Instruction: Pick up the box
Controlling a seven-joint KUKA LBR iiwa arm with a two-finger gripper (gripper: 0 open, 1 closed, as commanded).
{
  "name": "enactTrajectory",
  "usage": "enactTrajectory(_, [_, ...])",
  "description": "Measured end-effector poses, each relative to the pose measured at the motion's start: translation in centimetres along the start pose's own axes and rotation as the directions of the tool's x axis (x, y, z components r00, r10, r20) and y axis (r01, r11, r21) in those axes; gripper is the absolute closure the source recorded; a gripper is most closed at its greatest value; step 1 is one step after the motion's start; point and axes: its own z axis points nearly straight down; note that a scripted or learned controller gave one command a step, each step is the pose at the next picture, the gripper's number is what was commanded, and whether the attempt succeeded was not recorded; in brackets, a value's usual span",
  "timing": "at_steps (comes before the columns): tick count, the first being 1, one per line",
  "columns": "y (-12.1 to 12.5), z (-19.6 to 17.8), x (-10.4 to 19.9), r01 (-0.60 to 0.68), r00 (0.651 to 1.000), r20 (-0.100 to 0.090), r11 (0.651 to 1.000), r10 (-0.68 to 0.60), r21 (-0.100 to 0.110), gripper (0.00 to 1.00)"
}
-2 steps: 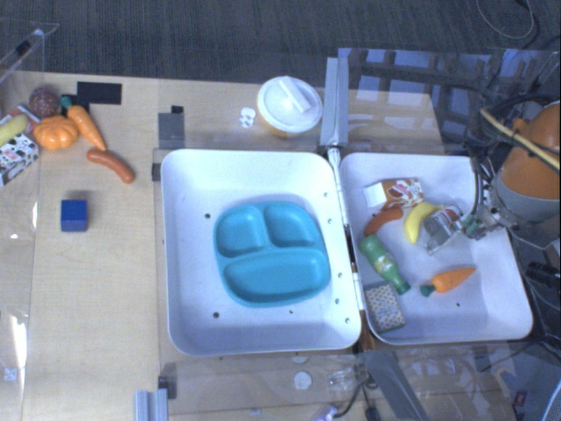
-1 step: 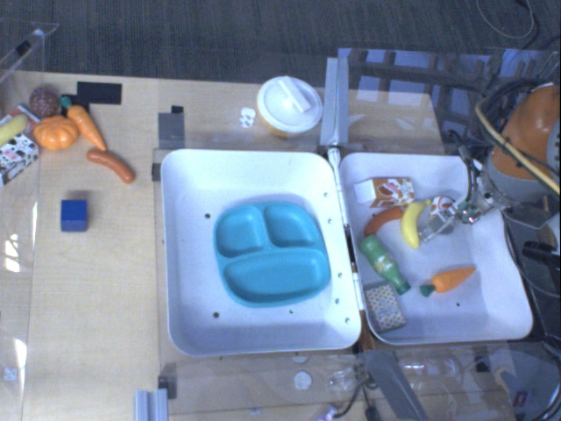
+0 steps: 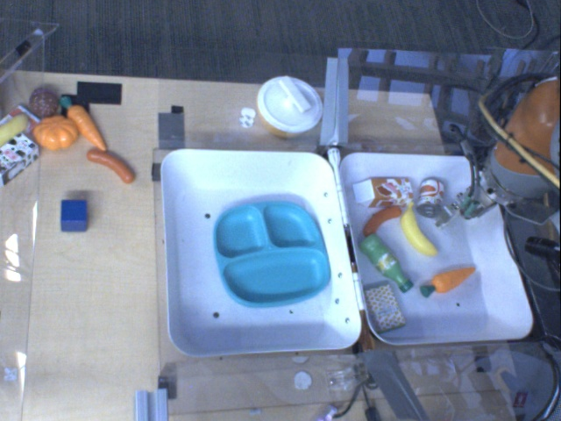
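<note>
**Tool poised at the right bin, box untouched**

Far to the tool's left, the left bin [image 3: 184, 261] holds a blue divided plate [image 3: 272, 253], probably a drop-off spot. Nearer, in the right bin [image 3: 517, 318], the box [image 3: 390, 189] lies flat by the back wall, to the tool's left with a small can [image 3: 429, 193] between them. It is a small orange-and-white printed carton, with a banana [image 3: 417, 231] just in front. The tool [image 3: 465, 205] hangs low by the can, seemingly lined up for a reach. I cannot tell whether it is wide or narrow.
</note>
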Motion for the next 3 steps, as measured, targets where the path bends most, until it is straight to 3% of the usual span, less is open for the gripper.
enactTrajectory(1, [0.0, 0.0, 0.0, 0.000, 1.000, 0.000, 1.000, 0.000, 0.000, 0.00])
enactTrajectory(2, [4.5, 1.2, -2.6, 0.167, 0.986, -0.016, 0.986, -0.166, 0.015, 0.00])
enactTrajectory(3, [6.3, 1.2, 0.1, 0.072, 0.997, 0.001, 0.997, -0.072, 0.023, 0.00])
